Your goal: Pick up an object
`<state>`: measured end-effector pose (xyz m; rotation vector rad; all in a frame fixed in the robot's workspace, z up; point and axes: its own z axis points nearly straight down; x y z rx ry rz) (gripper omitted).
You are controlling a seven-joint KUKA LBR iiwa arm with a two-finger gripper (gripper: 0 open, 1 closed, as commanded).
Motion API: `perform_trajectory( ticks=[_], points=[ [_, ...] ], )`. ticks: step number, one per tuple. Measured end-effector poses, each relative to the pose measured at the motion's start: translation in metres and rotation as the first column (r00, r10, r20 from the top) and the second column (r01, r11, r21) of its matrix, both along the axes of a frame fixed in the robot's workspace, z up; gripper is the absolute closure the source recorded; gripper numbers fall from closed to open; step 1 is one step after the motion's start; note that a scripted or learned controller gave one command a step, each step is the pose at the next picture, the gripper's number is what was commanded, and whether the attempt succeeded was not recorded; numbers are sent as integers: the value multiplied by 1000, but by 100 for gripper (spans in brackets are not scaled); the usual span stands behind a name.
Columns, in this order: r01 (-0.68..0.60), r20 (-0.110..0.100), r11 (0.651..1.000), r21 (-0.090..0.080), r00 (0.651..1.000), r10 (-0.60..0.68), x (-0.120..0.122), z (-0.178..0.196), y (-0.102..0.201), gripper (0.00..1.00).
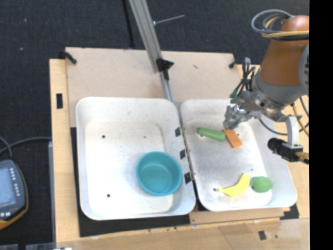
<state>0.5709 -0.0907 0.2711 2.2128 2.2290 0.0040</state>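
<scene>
Carrot, green stalk end and orange blocky tip, lies in the upper part of the right bin, slanted. Gripper sits just above its orange end; whether the jaws are apart or together cannot be told. Banana, curved and yellow, and a round green lime rest side by side near the bin's front edge. Open floor between them and the carrot. Left bin: smooth teal bowl at the front right corner. No readable writing. Desk pale board.
</scene>
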Motion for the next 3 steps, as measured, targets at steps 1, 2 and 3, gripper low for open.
perform_trajectory(
  ticks=[1,2,3],
  points=[
    [0,-1,1000,0,1000,0,-11,-3,62,100],
    [-2,-2,1000,1,1000,2,-22,2,117,100],
    [-2,-3,1000,1,1000,2,-35,3,169,100]
  ],
)
